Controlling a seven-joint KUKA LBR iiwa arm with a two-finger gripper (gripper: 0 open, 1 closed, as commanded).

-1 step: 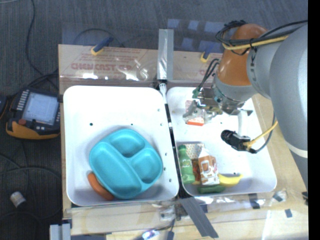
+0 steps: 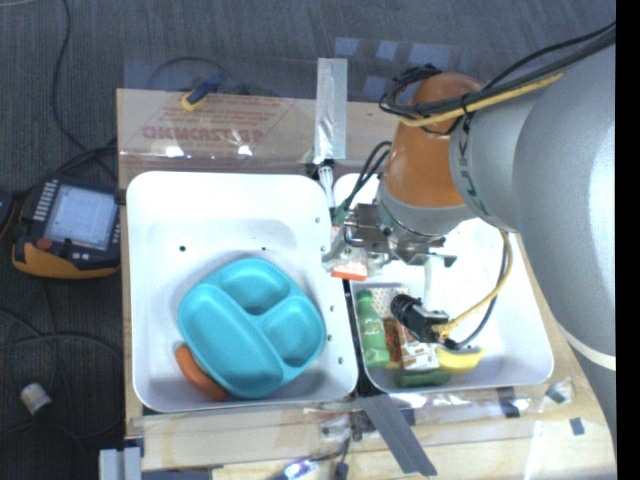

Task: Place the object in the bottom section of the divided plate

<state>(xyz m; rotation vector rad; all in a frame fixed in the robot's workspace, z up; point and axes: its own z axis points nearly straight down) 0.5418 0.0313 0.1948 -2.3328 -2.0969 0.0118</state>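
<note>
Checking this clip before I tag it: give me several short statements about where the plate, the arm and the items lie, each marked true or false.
1. The divided plate lies in the left bin. True.
2. The plate is red. False: it is turquoise.
3. An orange object shows at the plate's lower left edge. True.
4. The arm's wrist hangs over the left bin's far left corner. False: the gripper is over the right bin, near the divider.
5. A green packet lies in the right bin. True.

divided plate (image 2: 252,326) in left bin (image 2: 160,218) | end effector (image 2: 385,253) over right bin (image 2: 520,358) | items (image 2: 400,343) in right bin
</note>
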